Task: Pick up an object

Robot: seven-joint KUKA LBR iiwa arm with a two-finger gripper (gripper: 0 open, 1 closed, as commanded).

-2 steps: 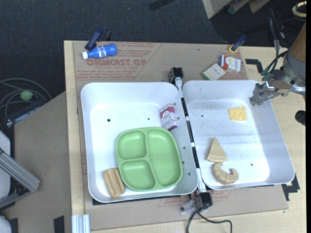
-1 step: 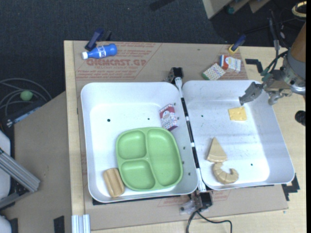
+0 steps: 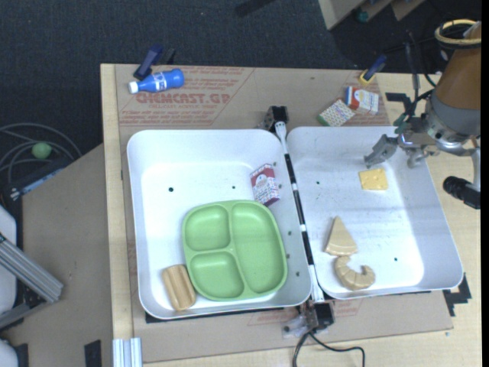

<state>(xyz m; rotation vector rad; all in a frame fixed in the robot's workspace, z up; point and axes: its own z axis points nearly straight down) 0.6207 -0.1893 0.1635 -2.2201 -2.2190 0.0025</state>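
My gripper hangs over the far part of the right bin, its fingers spread open with nothing between them. A flat yellow cheese square lies on the bin floor just below and slightly left of the gripper. Nearer the front of the same bin are a pale cheese wedge and a tan croissant. The left bin holds a green divided plate, a red-and-white packet and a tan wafer.
On the bench behind the bins lie a blue-and-white bottle and two small printed cartons. A black clip sits where the bins meet. The arm's orange band rises at the right edge.
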